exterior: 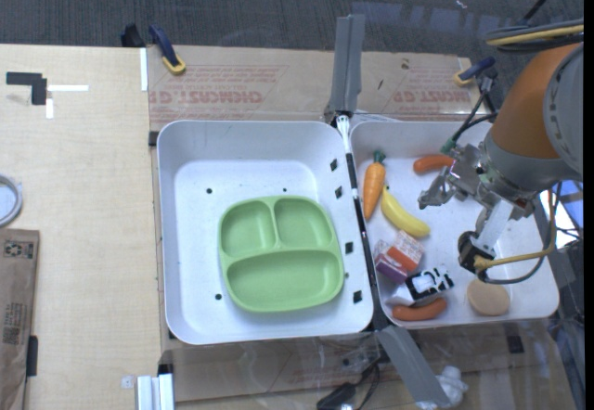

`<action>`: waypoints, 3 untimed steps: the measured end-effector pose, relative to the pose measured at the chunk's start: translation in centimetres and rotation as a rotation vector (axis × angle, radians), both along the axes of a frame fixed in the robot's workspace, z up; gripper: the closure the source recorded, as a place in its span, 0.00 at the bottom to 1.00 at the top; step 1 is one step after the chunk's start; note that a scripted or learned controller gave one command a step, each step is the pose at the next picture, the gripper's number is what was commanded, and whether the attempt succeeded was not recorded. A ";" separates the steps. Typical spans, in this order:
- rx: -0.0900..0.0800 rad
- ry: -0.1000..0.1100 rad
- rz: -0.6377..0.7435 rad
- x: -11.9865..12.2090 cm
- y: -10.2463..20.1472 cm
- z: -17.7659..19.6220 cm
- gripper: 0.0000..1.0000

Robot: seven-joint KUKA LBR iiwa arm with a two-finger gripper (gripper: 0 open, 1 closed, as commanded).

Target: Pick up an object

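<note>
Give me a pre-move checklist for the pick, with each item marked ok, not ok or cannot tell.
1. Gripper is over the right bin, where the objects lie: ok.
2. Gripper holds an object already: cannot tell; nothing visibly sits between its fingers.
3. Nearby targets exist: ok. The red sausage lies just above the gripper in the view, the banana to its left.
4. Banana is free of neighbours: not ok; its upper end lies against the carrot.
5. Lower items are separable: not ok. The black-and-white object rests against a second sausage and the red-and-purple box.
6. Left bin with the green tray is out of the arm's way: ok.
</note>
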State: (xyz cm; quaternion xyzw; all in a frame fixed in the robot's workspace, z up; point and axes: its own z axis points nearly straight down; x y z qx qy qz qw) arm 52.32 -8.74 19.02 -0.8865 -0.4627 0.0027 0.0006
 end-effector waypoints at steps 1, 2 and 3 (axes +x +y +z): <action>0.000 -0.001 0.148 6.6 -0.2 0.1 0.00; 0.002 -0.004 0.328 4.1 -2.0 -7.9 0.00; 0.001 -0.002 0.229 2.0 -2.0 -3.4 0.00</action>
